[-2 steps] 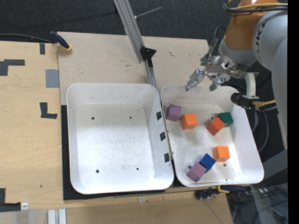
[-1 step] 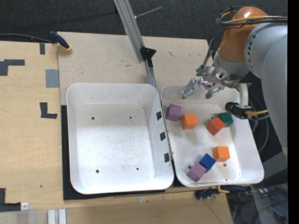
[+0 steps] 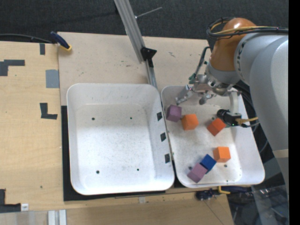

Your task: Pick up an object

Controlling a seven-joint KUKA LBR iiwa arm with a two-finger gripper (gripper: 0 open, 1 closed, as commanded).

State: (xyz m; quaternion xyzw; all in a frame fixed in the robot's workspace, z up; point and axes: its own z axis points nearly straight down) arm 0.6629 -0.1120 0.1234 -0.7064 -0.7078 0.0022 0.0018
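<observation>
Hovering gripper (image 3: 193, 97) above right bin (image 3: 248, 172), near purple cube (image 3: 174, 112).

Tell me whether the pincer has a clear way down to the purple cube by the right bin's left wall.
Probably yes: the pincer hangs just right of the purple cube, nothing lies on it, though the bin wall sits close.

no readable text, label, brand, number or sign appears anywhere in the camera view.
</observation>
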